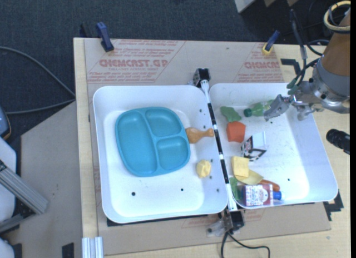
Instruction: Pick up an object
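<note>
Lying side by side on the bench (pixel 161 51) were two white bins: the left bin (pixel 105 140) at nine o'clock and the right bin (pixel 311 162) at three. Next in size, a blue tray (pixel 151 140) filled most of the left bin, with a tan piece (pixel 198 134) at its three o'clock and a small yellow lump (pixel 204 168) at its five. The arm (pixel 336 62) reached in at two o'clock, its gripper (pixel 289 105) hovering over the right bin's twelve o'clock edge; whether it was wide or narrow I could not tell, and nothing showed in it. Candidates sat in the right bin: a carton (pixel 257 194) at six, a yellow block (pixel 241 167), a red block (pixel 236 131), and a green bottle (pixel 256 109) just beside the gripper at its nine o'clock. By my judgement, nothing was lifted yet; descent, grasp and lift all remained.
</note>
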### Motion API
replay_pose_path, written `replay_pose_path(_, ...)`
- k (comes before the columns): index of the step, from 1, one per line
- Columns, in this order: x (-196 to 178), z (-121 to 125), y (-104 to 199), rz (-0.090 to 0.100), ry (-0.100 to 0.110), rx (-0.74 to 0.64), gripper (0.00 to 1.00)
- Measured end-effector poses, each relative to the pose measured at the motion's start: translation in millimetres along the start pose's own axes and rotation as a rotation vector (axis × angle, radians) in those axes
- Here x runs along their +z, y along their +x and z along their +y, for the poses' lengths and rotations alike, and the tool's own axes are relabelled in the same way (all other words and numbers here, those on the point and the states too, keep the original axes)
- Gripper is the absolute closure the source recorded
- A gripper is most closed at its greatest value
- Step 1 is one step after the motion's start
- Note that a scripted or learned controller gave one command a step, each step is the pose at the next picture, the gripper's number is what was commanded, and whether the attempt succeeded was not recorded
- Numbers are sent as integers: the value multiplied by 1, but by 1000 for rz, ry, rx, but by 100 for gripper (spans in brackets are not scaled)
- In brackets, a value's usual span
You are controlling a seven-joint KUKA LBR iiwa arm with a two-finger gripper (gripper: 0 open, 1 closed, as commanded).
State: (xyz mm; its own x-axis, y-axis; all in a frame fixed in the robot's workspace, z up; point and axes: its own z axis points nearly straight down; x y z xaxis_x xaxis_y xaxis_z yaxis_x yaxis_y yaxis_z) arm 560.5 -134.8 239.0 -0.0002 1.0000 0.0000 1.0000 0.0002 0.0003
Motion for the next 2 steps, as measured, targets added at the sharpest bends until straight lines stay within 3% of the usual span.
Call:
replay_pose_path(1,130,27,39,1,3,0,0)
replay_pose_path(2,154,84,43,0,0,0,0)
